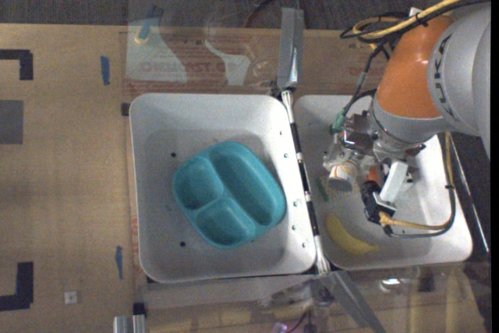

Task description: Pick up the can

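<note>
The can (341,176) is a small cylinder with a pale end and an orange side, lying tilted in the left part of the right bin (437,246). My gripper (348,160) is directly over it, at the end of the grey arm with the orange band (413,82), and its body covers the can's upper right part. The can touches or nearly touches the gripper's tip; whether it rests on the bin floor or hangs off it is unclear.
A yellow banana (351,236) lies on the right bin's floor below the can. A teal divided plate (228,192) sits in the left bin (156,121). A metal divider (300,168) separates the bins. Cables (413,228) hang from the wrist.
</note>
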`<state>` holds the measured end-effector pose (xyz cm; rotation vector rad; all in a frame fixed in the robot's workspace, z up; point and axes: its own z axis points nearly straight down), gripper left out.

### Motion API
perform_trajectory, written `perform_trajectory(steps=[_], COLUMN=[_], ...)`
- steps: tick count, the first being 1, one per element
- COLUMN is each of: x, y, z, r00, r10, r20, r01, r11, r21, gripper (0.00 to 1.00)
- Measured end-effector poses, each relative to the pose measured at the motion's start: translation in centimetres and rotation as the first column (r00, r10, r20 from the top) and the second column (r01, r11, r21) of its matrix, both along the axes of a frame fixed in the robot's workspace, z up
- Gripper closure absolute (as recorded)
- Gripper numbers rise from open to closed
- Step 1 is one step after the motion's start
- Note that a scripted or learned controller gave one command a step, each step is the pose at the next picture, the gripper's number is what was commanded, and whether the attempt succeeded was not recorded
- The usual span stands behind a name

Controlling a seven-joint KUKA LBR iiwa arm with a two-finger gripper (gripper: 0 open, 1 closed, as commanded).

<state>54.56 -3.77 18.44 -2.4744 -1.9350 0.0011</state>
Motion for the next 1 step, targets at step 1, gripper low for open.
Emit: perform_trajectory(steps=[1], x=[2.35], y=[3.98], z=[5.12], r00=[0.984], r10=[0.180], r20=[0.001], r01=[-0.180], r11=[0.984], r21=[-0.001], gripper=[1.00])
